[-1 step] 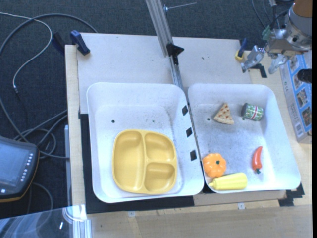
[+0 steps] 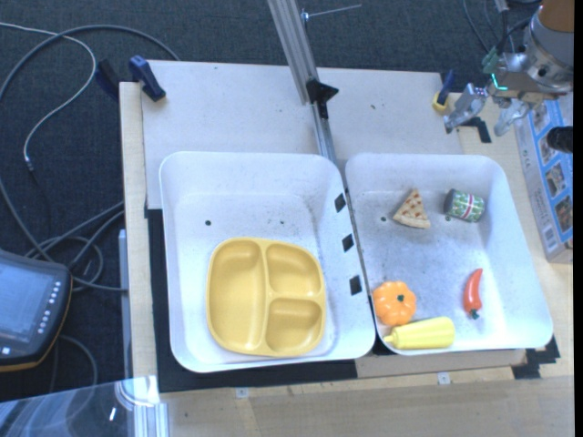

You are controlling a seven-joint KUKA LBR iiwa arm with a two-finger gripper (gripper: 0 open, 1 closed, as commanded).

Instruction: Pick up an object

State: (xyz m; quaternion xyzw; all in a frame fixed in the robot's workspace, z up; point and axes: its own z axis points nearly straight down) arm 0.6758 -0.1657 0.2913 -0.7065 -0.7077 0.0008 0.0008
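Your end effector (image 2: 485, 109) sits high at the upper right of the view, beyond the far rim of the right bin (image 2: 510, 198) and over the bare desk (image 2: 237, 107). Its two fingers hang spread apart with open space between them, and nothing is held. You are at the approach step: no object has been reached, and the whole descent is left to do.

Nearest to it, in the far part of the right bin, you have a small green can (image 2: 465, 206) lying on its side, and just beside that, to the left, a pizza slice (image 2: 412, 210). The two are near each other but apart. Further toward the near rim lies a red pepper (image 2: 473, 292), alone by the right wall. At the near left corner an orange pumpkin (image 2: 394, 303) touches a yellow corn cob (image 2: 423, 333), which lies along the bin's front wall.

The left bin (image 2: 182, 189) holds a yellow divided tray (image 2: 267, 295), well apart from everything else.

For the next move, I would judge the can or the pepper the easier picks, since each has room around it. You would need to bring the arm in over the bin, line the fingers across the narrow width, then lower. The can may roll when touched. The pumpkin and corn are crowded against each other and the walls.
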